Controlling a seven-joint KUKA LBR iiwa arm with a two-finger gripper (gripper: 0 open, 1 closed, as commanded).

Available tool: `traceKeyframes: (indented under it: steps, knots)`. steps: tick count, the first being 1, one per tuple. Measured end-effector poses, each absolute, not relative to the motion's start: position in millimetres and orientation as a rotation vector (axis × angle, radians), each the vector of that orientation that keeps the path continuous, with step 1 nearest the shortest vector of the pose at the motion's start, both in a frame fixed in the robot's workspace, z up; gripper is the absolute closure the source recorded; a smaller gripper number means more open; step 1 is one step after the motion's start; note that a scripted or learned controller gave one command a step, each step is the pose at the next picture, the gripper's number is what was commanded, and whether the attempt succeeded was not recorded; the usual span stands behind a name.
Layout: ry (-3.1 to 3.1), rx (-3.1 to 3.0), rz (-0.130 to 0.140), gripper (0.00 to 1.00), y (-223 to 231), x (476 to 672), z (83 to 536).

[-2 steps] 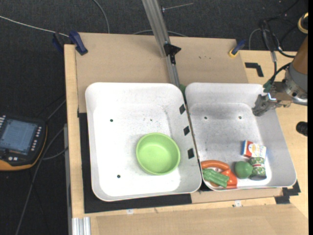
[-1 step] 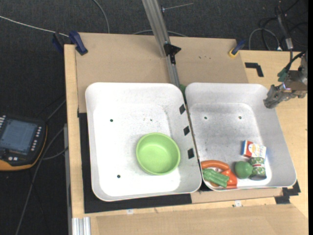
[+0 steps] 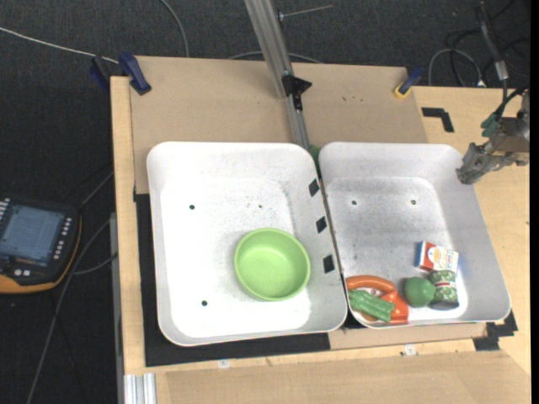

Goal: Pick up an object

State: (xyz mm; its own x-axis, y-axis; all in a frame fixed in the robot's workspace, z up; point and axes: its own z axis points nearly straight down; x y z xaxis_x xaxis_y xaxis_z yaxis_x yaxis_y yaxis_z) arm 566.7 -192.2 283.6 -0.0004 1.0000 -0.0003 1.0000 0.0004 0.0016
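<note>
Several small things crowd the near edge of the right bin (image 3: 472,217): an orange and green toy (image 3: 375,299) at its near left corner, a green ball (image 3: 417,290) beside it, then a small can (image 3: 445,287) and a red, white and blue carton (image 3: 435,257) (touching). The claw (image 3: 472,165) sits by that bin's far right corner, well apart from them; whether it is apart or together I cannot tell.

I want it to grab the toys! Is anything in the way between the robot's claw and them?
Nothing visible. The gripper sits at the right bin's far right rim; bare bin floor lies between it and the toys in the near corner.
</note>
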Motion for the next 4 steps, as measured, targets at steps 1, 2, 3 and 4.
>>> traceKeyframes:
  steps: [1,2,3,4]
  knots:
    - [2.227,2.217,0.001,1.0,-139,564.0,268]
    - [2.227,2.218,0.001,1.0,-94,558.7,256]
    - [2.228,2.216,0.002,1.0,-32,552.2,256]
    - [2.227,2.217,0.0,1.0,19,548.2,242]
